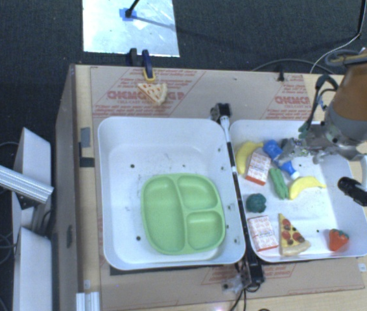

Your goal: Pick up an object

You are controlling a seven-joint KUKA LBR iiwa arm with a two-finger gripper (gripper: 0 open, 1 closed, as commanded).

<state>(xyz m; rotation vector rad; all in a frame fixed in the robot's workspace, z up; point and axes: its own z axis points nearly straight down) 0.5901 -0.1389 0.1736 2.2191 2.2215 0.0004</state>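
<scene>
The right bin (358,229) holds several small items. At its back lie a yellow fruit (244,151), a red-and-white carton (258,167) and a blue bottle (273,149). A green vegetable (278,183), a banana (305,185) and a dark green lump (256,203) sit in the middle. Near the front are a second carton (261,232), a pizza slice (292,236) and a red fruit (338,240). My gripper (298,149) hangs low over the back of this bin, just right of the blue bottle and above the banana.
The left bin (118,148) carries a green divided plate (183,212). A waffle-like toy (153,91) lies on the cardboard behind it. The arm (358,102) comes in over the right bin's back right corner.
</scene>
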